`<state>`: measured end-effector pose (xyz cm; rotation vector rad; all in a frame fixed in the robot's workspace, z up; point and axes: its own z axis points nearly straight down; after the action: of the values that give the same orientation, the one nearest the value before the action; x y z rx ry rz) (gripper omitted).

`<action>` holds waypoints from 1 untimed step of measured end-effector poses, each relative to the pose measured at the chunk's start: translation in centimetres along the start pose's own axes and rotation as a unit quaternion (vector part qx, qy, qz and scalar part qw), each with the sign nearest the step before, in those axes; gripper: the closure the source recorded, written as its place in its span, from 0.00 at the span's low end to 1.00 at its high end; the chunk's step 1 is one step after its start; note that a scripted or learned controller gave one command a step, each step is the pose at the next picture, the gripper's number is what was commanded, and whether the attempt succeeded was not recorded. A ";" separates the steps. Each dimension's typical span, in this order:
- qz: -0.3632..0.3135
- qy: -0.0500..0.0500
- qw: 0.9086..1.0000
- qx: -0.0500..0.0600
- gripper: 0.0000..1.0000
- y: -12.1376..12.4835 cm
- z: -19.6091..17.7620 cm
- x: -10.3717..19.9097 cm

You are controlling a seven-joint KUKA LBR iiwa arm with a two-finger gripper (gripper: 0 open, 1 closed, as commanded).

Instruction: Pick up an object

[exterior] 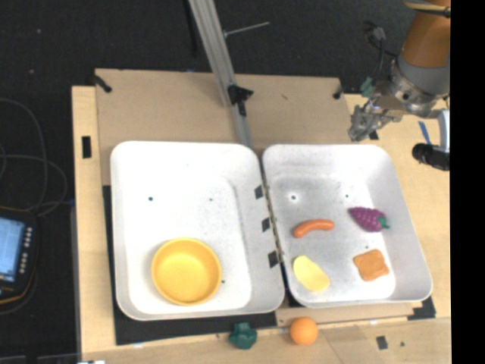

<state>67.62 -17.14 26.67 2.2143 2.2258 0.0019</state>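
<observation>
Hand (365, 124) poised beyond right bin's (394, 169) far rim, grip state impossible to tell. Nearest target: purple grapes (367, 218). Risk: lumpy toy slipping free, or rim clipped on descent.

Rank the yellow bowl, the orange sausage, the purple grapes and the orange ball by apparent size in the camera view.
1. yellow bowl, clearly largest
2. orange sausage and purple grapes, too alike to separate
3. orange ball, smallest, though only narrowly
</observation>
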 end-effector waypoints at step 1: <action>0.000 0.001 1.000 0.000 1.00 -0.1 -0.3 4.4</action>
<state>67.50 -12.76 26.97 2.2149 2.2273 0.0022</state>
